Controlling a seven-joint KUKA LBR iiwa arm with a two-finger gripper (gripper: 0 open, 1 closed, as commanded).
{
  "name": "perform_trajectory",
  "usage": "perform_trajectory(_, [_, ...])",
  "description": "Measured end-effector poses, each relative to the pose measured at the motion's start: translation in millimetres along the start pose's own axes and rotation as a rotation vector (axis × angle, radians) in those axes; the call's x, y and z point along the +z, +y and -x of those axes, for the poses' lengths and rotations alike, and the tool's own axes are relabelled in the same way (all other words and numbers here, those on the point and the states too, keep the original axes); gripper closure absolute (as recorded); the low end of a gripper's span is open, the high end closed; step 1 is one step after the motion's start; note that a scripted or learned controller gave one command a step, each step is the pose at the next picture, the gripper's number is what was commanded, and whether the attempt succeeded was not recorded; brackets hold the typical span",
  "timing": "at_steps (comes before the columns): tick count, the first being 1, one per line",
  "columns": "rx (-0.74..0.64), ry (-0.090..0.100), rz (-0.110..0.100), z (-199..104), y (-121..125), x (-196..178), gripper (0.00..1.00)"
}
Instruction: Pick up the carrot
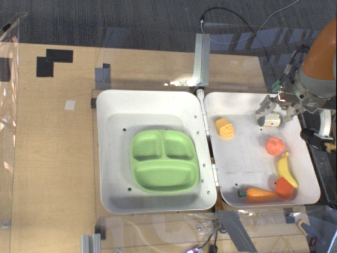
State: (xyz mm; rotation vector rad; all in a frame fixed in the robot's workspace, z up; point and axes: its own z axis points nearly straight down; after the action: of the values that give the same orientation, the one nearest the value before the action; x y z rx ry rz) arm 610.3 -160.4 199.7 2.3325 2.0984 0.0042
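Note:
The carrot [259,194] is orange with a green stub at its left end and lies flat along the front wall of the right bin [247,162]. My gripper [271,116] hangs over the bin's back right part, well behind the carrot and apart from it. Nothing shows between its fingers, and their spread is too small to read.
In the right bin lie a yellow corn piece [225,128], a pink-red round fruit [275,146], a banana [286,168] and a small red-orange item [285,187] touching the carrot's right end. The left bin [113,141] holds a green divided plate [164,159].

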Motion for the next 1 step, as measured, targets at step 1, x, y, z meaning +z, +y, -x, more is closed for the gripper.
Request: perform_trajectory(1, [0.076, 0.001, -0.005, -24.9, -84.5, 75.5, 0.0])
